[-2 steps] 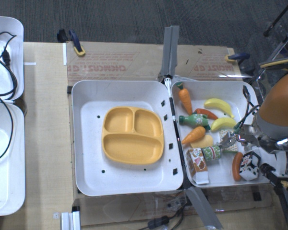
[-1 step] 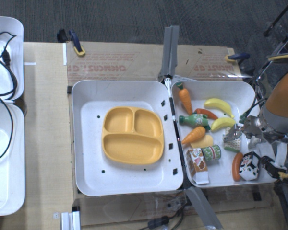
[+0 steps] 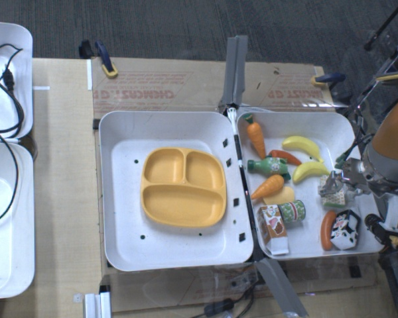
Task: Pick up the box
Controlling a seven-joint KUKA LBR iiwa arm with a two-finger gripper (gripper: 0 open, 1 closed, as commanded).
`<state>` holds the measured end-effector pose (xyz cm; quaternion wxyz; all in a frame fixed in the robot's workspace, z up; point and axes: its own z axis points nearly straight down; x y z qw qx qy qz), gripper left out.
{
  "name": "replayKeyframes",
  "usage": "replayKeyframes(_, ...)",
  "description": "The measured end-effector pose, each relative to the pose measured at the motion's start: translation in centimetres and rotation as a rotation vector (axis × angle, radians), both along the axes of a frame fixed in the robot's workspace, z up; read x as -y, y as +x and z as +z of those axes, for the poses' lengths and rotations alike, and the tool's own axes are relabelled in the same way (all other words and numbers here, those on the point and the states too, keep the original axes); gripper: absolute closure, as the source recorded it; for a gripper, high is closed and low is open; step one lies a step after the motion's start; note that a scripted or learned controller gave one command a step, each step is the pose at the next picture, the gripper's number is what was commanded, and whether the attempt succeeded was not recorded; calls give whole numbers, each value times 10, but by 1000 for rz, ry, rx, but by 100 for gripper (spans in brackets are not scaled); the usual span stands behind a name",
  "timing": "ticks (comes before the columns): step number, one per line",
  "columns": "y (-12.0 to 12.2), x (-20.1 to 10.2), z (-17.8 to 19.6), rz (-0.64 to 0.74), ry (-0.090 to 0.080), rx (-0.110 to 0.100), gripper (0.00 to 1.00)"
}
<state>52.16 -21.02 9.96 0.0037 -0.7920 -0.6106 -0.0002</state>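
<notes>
Box [image 3: 273, 228] in right bin [image 3: 341, 120] beside carrots, bananas; yellow tray [image 3: 184, 187] in left bin [image 3: 164, 121]; end effector [image 3: 337, 185] state unclear.

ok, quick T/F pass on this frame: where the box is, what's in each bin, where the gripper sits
1. The box lies in the right bin, near its front left corner. True.
2. The yellow divided plate sits in the right bin. False: it sits in the left bin.
3. The gripper is over the right side of the right bin, apart from the box. True.
4. Two bananas lie in the left bin. False: both are in the right bin.
5. A green can lies next to the box. True.
</notes>
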Motion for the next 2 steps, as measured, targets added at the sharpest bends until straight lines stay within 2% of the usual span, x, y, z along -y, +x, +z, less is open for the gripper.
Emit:
replayKeyframes(1,32,-59,112,1,-8,2,100)
replayKeyframes(2,96,-67,132,-80,-8,0,100)
